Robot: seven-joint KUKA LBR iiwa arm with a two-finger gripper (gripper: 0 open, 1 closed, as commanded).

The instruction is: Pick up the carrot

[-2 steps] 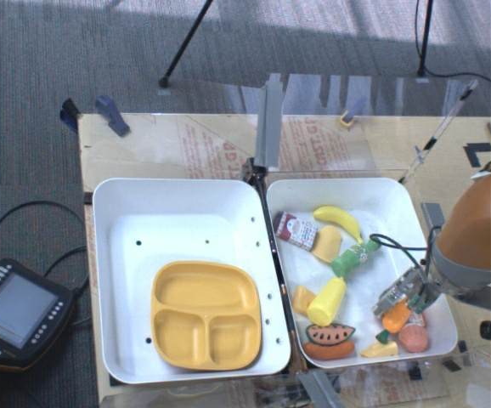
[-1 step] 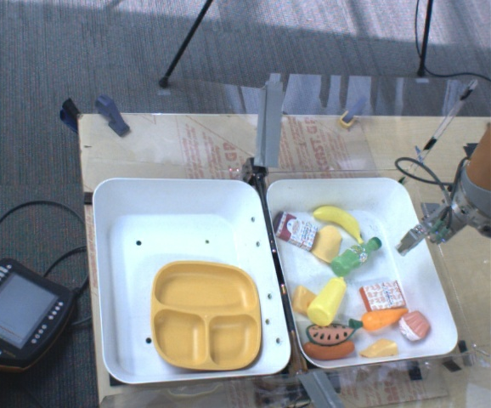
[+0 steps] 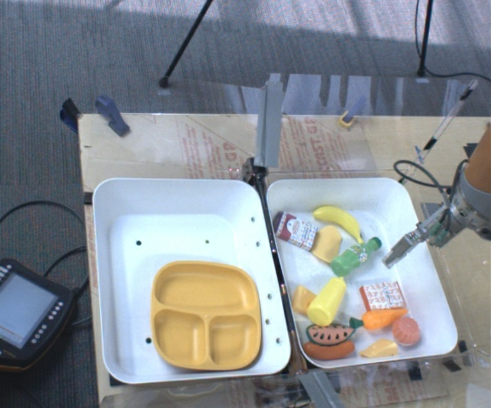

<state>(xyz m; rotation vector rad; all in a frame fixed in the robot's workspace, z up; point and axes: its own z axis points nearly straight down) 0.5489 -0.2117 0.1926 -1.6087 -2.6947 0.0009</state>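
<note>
Nearest, 1 carrot [image 3: 383, 320] lies in the right bin [image 3: 430, 266] near its front rim, just beside 1 watermelon slice [image 3: 330, 336]. 1 tray [image 3: 205, 315] occupies the left bin [image 3: 118, 262]. The hand [image 3: 396, 254] hovers farther back (whether spread, I cannot tell).

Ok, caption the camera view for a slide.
Gripper hovers over the right bin, up-right of the carrot.

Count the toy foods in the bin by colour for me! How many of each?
Yellow: 5, banana, bottle, three cheese blocks
Red: 4, two cartons, watermelon slice, round piece
Green: 1, bottle
Orange: 1, carrot
Total: 11
</note>
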